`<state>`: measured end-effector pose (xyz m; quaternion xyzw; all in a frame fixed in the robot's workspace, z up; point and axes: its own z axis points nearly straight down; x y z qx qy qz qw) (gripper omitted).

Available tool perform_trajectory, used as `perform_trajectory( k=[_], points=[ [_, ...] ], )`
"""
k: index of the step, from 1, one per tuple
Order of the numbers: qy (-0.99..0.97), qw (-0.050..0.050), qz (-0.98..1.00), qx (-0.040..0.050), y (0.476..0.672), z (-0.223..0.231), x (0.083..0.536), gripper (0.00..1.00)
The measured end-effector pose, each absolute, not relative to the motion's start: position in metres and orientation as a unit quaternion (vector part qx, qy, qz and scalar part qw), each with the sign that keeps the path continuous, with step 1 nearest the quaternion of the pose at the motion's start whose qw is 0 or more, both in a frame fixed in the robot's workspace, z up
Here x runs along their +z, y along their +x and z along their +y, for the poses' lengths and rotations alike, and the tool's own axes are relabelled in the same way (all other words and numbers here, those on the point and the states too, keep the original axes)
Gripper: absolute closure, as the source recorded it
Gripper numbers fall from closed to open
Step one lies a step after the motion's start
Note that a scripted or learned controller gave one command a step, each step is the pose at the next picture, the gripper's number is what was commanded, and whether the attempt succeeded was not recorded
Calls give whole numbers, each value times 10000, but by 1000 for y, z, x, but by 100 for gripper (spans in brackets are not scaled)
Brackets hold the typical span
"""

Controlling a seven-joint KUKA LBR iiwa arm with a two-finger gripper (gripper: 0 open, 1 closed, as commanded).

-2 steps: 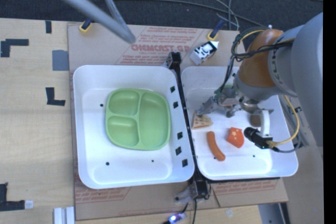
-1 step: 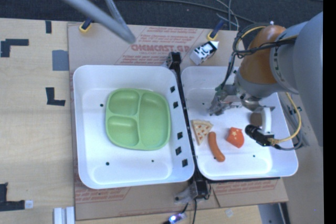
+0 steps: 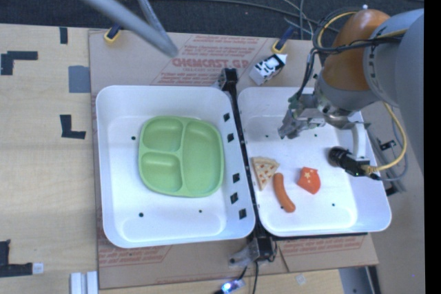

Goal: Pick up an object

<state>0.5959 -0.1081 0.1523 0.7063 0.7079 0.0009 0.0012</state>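
In the right bin (image 3: 358, 213) lie a tan waffle-like wedge (image 3: 264, 169), an orange-red sausage (image 3: 283, 192) and a red chunk (image 3: 309, 180). My gripper (image 3: 292, 129) hangs over the upper part of that bin, above and apart from all three items. I see nothing between its fingers, which look close together. The arm's orange band (image 3: 355, 45) rises behind it.
The left bin (image 3: 114, 148) holds a green divided plate (image 3: 182, 155). A black clip strip (image 3: 234, 141) runs between the bins. A small black-and-white object (image 3: 267, 66) sits on the cardboard behind the right bin. Cables trail along the arm's right side.
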Motion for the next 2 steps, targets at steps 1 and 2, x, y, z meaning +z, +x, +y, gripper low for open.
perform_trajectory(
  k=[1, 2],
  points=[
    [7063, 12, 7079, 12, 599, -101, 197, 100],
    [7066, 11, 7076, 10, 599, -101, 237, 100]
  ],
)
